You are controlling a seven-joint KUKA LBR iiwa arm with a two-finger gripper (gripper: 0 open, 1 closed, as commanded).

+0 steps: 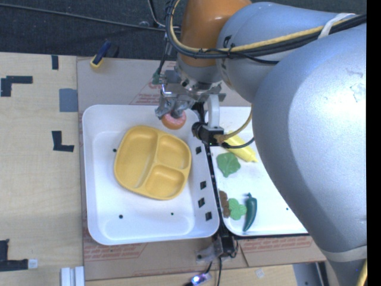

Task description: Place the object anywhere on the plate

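- Camera view: the grey arm with its orange band reaches in from the right and hangs over the far edge of the left shallow white bin.
- The two-finger gripper points down at that far edge, just beyond the plate.
- A small round object, pink-orange like a peach, sits right at the fingertips; the fingers appear closed about its upper part, though the contact itself is partly hidden by the gripper body.
- The yellow plastic plate with three compartments lies in the middle of the left bin, tilted slightly toward its near right corner; the round object is above the bin's far edge, just beside the plate's far rim and not on it.
- The right shallow white bin touches the left one along their shared edge.
- It holds a yellow banana-like piece near its far edge, a pale green leafy piece just nearer, and, toward the near edge, a small green leafy piece beside a dark green pepper.
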